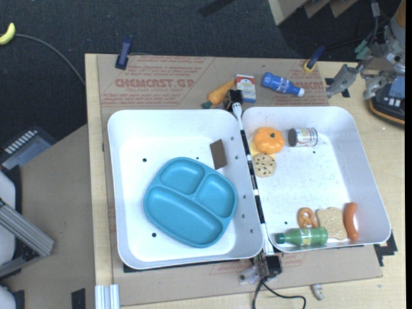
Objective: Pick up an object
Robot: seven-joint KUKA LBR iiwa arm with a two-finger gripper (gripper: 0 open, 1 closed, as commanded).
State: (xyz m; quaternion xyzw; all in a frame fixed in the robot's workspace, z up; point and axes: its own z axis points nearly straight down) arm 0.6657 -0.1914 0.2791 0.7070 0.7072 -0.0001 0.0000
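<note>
Pre-grasp: gripper [339,82] parked outside right bin [360,148], top right; finger state couldn't be told. Nothing held. Candidates sat in that bin: pumpkin [268,140], cookie [264,165], green bottle [302,237]. Next: descend over one.

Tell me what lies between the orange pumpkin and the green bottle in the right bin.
In the camera view, the cookie sits just below the pumpkin; from there down to the green bottle the bin floor is bare white.

A blue clamp [123,52] gripped the tabletop [161,76] at its far left edge; another, perhaps also a clamp [314,58], sat at the far right. A yellow-tipped cable [38,40] crossed the dark floor [64,11].
</note>
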